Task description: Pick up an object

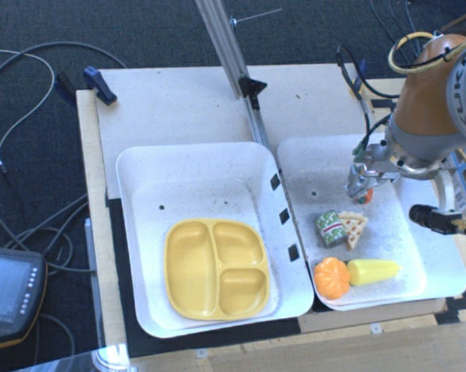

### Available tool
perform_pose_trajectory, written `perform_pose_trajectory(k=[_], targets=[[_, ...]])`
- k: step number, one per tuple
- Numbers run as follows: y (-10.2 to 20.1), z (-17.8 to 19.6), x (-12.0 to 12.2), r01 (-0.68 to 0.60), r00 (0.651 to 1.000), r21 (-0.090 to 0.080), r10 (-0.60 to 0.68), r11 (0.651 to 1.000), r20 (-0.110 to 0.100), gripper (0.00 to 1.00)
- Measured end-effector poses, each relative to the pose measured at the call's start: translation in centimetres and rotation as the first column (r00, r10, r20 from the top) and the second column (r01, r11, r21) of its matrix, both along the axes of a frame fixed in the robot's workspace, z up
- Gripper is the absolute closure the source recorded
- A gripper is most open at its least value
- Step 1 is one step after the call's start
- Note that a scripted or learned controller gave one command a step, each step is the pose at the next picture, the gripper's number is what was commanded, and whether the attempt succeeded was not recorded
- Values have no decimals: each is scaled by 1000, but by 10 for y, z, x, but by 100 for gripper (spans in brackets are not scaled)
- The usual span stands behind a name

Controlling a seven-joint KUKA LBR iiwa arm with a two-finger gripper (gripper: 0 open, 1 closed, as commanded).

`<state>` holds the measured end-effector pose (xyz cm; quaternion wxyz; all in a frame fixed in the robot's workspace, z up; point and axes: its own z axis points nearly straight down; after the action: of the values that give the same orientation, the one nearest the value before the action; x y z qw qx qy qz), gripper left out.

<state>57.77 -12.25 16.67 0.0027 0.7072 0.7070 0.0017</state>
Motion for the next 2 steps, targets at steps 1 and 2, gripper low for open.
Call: perform_pose_trajectory(k=[1, 2], targets=[[-6, 46, 4, -1, 1000, 0, 1, 1000, 0, 100], [-5, 87, 6, -2, 1000, 0, 2, 1000, 0, 100]])
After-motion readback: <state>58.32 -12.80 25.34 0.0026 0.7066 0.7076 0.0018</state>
